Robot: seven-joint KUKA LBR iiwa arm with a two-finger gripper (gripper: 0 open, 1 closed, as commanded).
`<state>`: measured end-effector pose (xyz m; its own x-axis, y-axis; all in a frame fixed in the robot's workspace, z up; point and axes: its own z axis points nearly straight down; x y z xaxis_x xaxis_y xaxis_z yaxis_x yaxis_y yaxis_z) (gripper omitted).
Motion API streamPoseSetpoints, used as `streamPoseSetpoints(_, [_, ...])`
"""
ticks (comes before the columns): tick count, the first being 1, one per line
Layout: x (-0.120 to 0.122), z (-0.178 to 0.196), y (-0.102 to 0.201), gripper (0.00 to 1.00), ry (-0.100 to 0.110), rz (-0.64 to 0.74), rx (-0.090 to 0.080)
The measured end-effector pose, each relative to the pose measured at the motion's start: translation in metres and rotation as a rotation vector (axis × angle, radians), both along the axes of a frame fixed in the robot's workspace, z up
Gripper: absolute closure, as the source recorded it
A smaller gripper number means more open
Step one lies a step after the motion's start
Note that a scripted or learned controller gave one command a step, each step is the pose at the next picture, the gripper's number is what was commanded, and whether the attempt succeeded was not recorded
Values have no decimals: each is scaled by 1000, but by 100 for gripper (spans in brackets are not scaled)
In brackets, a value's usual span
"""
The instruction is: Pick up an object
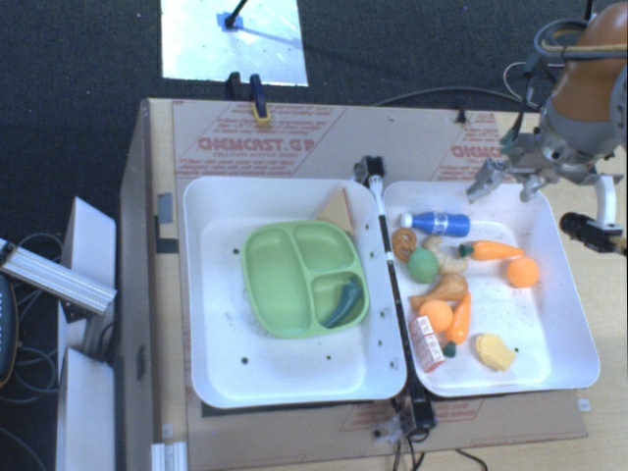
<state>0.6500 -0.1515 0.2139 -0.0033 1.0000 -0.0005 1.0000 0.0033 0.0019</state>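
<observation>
My gripper (507,185) hangs above the far rim of the right bin (559,263), its two fingers spread open with nothing between them. Below it in that bin lie a blue and white bottle (436,224), a carrot (493,250), an orange ball (523,272), a green round fruit (423,265), a second orange fruit (437,315), a small carrot (459,318), a red and white carton (426,343) and a yellow piece (494,351).
The left bin (216,263) holds a green divided plate (294,273) with a dark green vegetable (342,303) in its lower right compartment. A tan wedge (338,209) leans at that bin's far right corner. A black clamp (369,170) sits where the bins meet.
</observation>
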Motion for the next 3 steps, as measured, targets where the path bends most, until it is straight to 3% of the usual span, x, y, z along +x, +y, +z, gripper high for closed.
streamPoseSetpoints(1, [-49,-112,6,0,-8,-2,-3])
streamPoseSetpoints(2, [-111,-117,43,0,-11,-3,-2])
streamPoseSetpoints(3, [-155,-123,32,0,-20,-3,-3])
